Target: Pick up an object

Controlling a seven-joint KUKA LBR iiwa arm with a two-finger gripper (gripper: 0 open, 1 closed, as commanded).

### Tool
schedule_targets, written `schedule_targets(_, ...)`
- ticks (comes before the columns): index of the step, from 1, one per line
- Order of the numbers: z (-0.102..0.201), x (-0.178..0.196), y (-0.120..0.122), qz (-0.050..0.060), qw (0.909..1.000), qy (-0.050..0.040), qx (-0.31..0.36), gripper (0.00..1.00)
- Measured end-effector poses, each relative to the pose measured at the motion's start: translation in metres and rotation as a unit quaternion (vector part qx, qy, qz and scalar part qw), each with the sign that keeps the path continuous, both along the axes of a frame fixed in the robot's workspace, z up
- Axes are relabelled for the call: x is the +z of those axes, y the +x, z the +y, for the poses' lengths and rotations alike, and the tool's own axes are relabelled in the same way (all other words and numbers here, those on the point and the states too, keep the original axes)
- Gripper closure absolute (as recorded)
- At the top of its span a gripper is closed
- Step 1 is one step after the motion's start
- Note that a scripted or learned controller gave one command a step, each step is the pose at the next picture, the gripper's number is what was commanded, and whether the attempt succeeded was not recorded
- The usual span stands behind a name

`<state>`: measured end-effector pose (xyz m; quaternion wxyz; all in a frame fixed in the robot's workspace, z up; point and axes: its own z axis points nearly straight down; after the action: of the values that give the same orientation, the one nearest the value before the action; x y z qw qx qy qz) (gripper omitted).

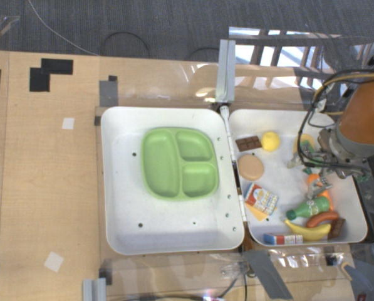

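- Gripper [319, 184]: sits low in the right bin [280, 125], near its right edge, about mid-way btw far and near edge. Can't tell whether it's released or clenched; the tip is a clutter of metal and cable from this angle. Nothing visibly held.
- Just beside the tip: a small orange item [313, 180], touching or nearly so, can't say which.
- Right below it, toward the near edge: green bottle [307, 210] lying on its side, w/ an orange-brown sausage [325, 218] up against it and a banana [307, 230] just under both. All three bunch in the near right corner.
- Small white tube [282, 238], blue and red at its ends, lies flat along the near edge, next to the banana's end.
- Toward the bin's left edge: printed snack packet [260, 200], tilted; tan round disc [251, 167] above it; dark brown bar [248, 143] near the far left corner.
- Yellow ball [270, 141] just beside the bar, well apart from the gripper.
- Arm above the wrist: orange band [364, 115] over the bin's right edge, black cables looping round it.
- Left bin [121, 218]: green divided plate [179, 163] in the middle, three compartments, flat.
- Both bins stand side by side on the wooden bench [42, 187], edges touching.
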<state>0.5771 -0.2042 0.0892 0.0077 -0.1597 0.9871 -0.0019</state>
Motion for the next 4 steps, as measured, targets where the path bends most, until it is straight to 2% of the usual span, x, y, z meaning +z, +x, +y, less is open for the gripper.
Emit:
schedule_targets(1,-0.001,0.001,-0.032,0.000,0.9999,-0.0007,0.012,0.00)
schedule_targets(2,0.061,0.002,-0.029,-0.002,0.9990,-0.0007,0.046,0.00)
schedule_targets(3,0.065,-0.001,0.056,0.001,0.9975,0.0017,-0.071,0.00)
schedule_targets(4,0.001,-0.001,0.018,0.002,0.9920,0.0007,-0.126,0.00)
